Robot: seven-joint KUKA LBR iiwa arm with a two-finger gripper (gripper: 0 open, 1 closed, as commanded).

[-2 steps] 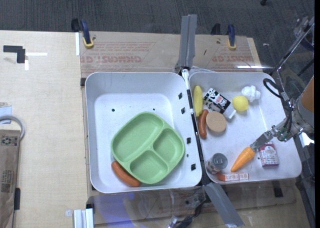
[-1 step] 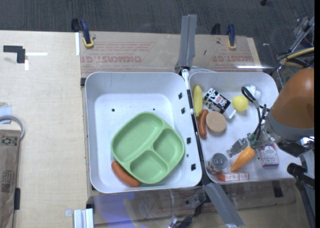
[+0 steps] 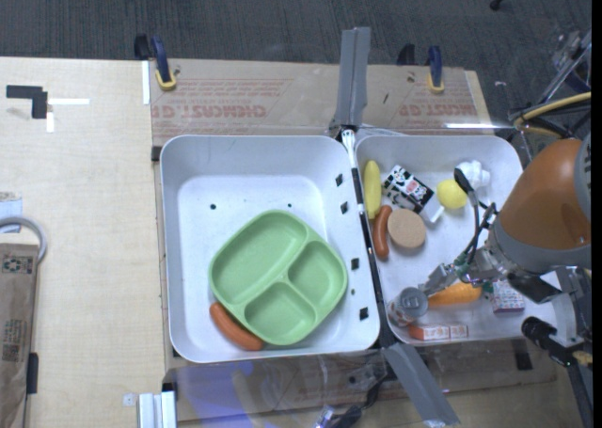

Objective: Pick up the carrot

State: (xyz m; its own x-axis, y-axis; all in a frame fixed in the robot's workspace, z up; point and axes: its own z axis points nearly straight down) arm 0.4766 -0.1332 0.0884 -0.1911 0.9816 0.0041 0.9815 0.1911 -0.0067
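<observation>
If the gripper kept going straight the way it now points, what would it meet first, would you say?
Probably the carrot: the gripper points down-left in the right bin and sits right at the carrot's left end. Depth is unclear from above.

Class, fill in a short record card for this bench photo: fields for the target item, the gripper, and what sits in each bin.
target: carrot, lying in the right bin near its front
gripper: gripper low over the carrot's left end; grasp not clear
left bin: green divided plate, sausage by its front-left edge
right bin, other items: banana, lemon, round wooden disc, second sausage, small carton
</observation>
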